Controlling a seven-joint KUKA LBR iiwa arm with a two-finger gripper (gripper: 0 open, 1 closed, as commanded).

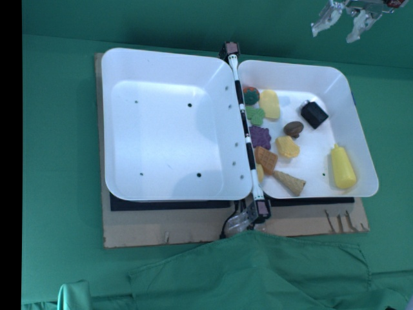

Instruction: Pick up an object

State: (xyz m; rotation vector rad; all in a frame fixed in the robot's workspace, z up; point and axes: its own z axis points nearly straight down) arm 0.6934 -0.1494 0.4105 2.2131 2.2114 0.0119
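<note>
- Claw (340,24) hangs above the far right corner, fingers spread, gripping nothing.
- Yellow bottle (342,167) lies in right bin (361,141), well apart from it.
- Arm cut off by frame edge.

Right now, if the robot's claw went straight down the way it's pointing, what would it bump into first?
Probably the green cloth just beyond the right bin, or that bin's far rim. The gripper hangs high with open jaws aimed down and slightly left. Depth is hard to judge from one view, so the black block looks less likely.
</note>
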